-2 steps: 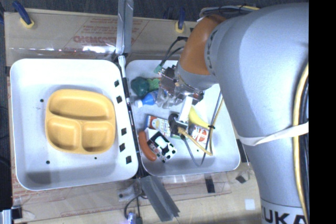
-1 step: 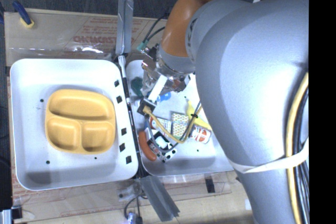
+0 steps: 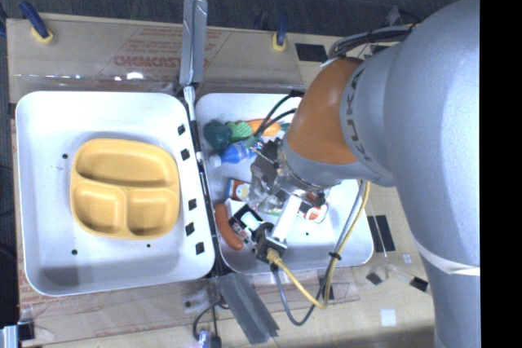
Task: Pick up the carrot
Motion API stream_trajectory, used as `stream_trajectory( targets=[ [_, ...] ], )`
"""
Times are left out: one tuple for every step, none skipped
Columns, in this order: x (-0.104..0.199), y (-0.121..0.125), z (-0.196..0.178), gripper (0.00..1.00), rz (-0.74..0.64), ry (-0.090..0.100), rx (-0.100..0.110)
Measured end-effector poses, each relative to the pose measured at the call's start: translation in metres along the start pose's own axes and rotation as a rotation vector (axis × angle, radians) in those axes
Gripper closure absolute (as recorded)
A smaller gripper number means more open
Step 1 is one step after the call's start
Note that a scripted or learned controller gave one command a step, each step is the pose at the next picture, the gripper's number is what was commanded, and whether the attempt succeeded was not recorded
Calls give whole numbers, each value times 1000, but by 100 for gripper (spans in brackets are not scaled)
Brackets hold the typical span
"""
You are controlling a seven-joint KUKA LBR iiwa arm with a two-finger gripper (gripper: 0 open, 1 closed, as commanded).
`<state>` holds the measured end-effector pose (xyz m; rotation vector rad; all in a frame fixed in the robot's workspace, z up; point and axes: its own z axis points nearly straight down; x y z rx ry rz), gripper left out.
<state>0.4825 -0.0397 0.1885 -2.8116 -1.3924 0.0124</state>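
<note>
- The letters "KUKA" run along the grey arm (image 3: 391, 118) just beside its orange band (image 3: 322, 122).
- The brown sheet on the table (image 3: 98, 53) behind the bins bears red printing under a glossy film. It is too blurred to read with any certainty.
- A small red-and-white packet (image 3: 240, 190) in the right bin (image 3: 352, 250) carries a label too small to make out.
- The jaws are down inside the right bin, below the wrist (image 3: 273, 175) and near the bin's middle. The arm hides them, so I cannot tell whether they are wide or narrow, or whether they touch anything.
- The carrot (image 3: 263, 126) lies at the far end of the right bin. Its orange body is partly covered by the arm, and its green top (image 3: 240, 129) points toward the left bin (image 3: 33, 175).
- Just beside the green top sits a dark teal thing (image 3: 216, 134), with a blue thing (image 3: 236, 152) nearer the camera.
- A reddish-brown sausage (image 3: 227, 226) lies along the right bin's left wall, at its near end.
- The left bin holds a yellow tray (image 3: 122, 185) with three compartments.
</note>
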Motion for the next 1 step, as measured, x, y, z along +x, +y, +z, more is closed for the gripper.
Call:
stream_trajectory(
  targets=[
    [135, 44, -1, 100, -482, 0, -3]
  ],
)
